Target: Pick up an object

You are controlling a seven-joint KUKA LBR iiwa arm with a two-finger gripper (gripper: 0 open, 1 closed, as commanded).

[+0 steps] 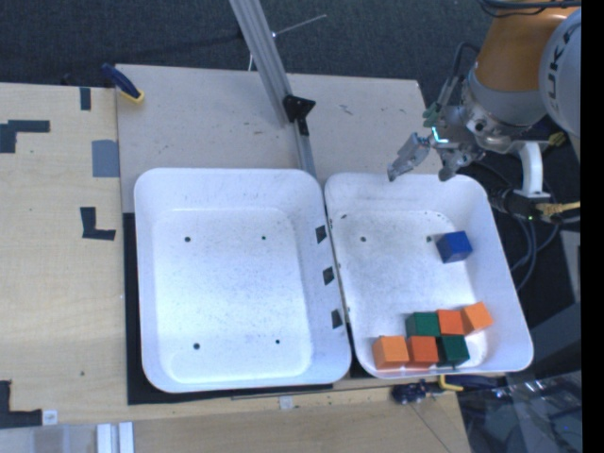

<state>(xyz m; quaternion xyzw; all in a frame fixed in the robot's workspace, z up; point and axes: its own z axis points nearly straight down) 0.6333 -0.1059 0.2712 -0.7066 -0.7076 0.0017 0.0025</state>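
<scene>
Gripper, jaws spread and holding nothing, poised above the right bin's far rim; descending here risks striking the rim, missing the blue block.

partial "UK" lettering, grey arm

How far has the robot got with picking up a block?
Nothing looks picked up yet. The gripper hangs above the far rim of the right bin with nothing between its jaws. The blue block lies alone in that bin, and the orange and green blocks sit bunched at the near end. Left to do: lower onto a block, close on it and lift.
</scene>
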